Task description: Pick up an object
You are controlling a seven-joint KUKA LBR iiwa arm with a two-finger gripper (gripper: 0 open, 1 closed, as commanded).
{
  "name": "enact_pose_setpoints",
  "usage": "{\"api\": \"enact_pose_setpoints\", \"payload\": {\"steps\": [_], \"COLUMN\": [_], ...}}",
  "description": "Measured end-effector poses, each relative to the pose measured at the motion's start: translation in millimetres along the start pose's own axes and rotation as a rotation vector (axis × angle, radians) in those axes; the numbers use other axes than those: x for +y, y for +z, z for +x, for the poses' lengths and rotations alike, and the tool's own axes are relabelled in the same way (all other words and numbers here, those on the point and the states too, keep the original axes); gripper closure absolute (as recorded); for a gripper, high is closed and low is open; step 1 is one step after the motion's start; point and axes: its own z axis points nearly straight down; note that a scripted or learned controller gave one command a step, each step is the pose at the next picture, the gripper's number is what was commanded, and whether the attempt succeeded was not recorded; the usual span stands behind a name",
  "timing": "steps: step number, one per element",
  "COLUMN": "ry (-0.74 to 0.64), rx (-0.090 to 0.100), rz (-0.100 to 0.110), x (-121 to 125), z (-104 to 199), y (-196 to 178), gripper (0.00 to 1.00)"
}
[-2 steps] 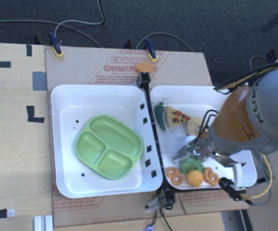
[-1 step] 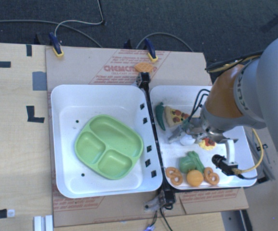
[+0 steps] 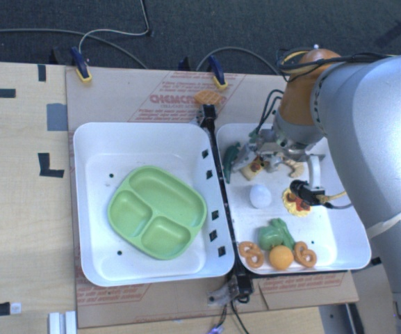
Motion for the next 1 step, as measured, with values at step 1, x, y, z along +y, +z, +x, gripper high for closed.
{"api": "enact_pose_setpoints", "payload": {"steps": [1], "ry": [-0.001], "rx": [0.000], "rz": [0.026], "x": [14.6], "z": [-3.2], "y": [0.7], "gripper": [0.00]}}
